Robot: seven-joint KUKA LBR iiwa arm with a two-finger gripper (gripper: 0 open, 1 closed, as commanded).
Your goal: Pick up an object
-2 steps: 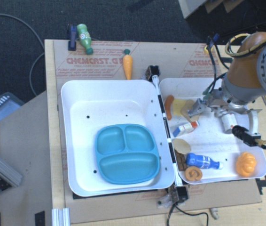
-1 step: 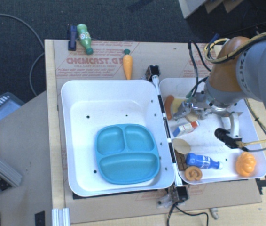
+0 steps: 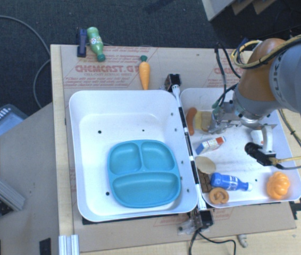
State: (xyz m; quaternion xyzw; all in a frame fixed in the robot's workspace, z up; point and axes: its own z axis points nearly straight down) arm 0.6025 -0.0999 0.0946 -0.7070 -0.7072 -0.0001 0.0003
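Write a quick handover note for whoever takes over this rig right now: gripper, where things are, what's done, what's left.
Gripper: low in the right white bin, by the brown sausage-shaped toy; grip unclear, nothing seen lifted.
Same bin: small white tube, blue plastic bottle, orange toy pumpkin, brown pretzel-like toy.
Left white bin: blue divided plate.
On the bench behind the bins: toy carrot, green bottle.
Done: arm is over the objects. Left: grasp and lift one.

You see the divided plate [image 3: 142, 172] in the left bin [image 3: 81, 116], while the bottle [image 3: 229, 182], tube [image 3: 212, 143] and pumpkin [image 3: 278, 185] lie in the right bin [image 3: 291, 195].
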